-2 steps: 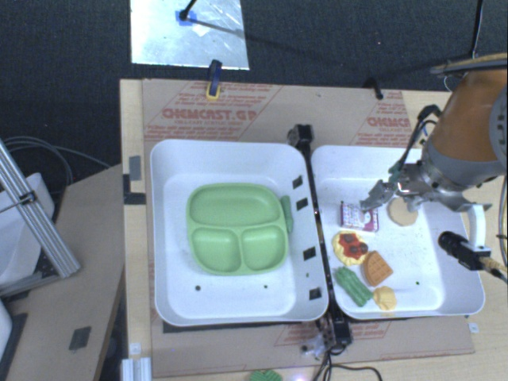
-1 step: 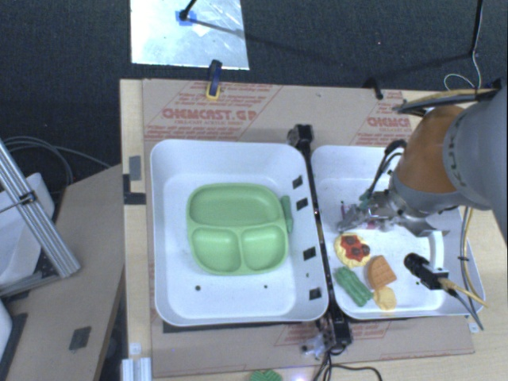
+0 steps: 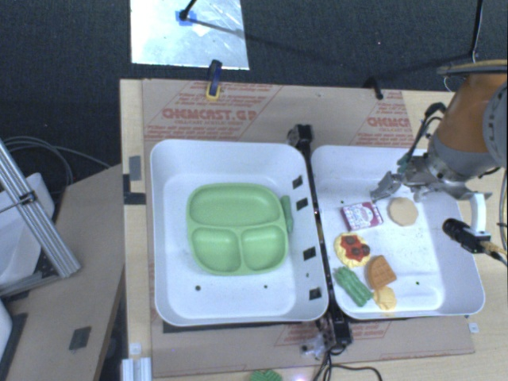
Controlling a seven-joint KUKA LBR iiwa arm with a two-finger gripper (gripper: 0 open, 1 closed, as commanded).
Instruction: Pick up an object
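My gripper (image 3: 399,186) hangs over the upper part of the right bin (image 3: 444,292), open, with nothing between its fingers. Just below it lies a round tan cookie (image 3: 403,211). A pink packet (image 3: 359,215) lies to the left of the cookie. Further toward the front sit a yellow and red pizza piece (image 3: 352,249), an orange-brown bread slice (image 3: 381,271), a green vegetable (image 3: 352,286) and a small yellow piece (image 3: 386,298). The gripper touches none of them.
The left bin (image 3: 171,173) holds a green divided plate (image 3: 236,227). A black divider with clips (image 3: 312,213) runs between the bins. The arm's grey body with its orange band (image 3: 468,125) and a black part (image 3: 464,235) overhang the right bin's right side.
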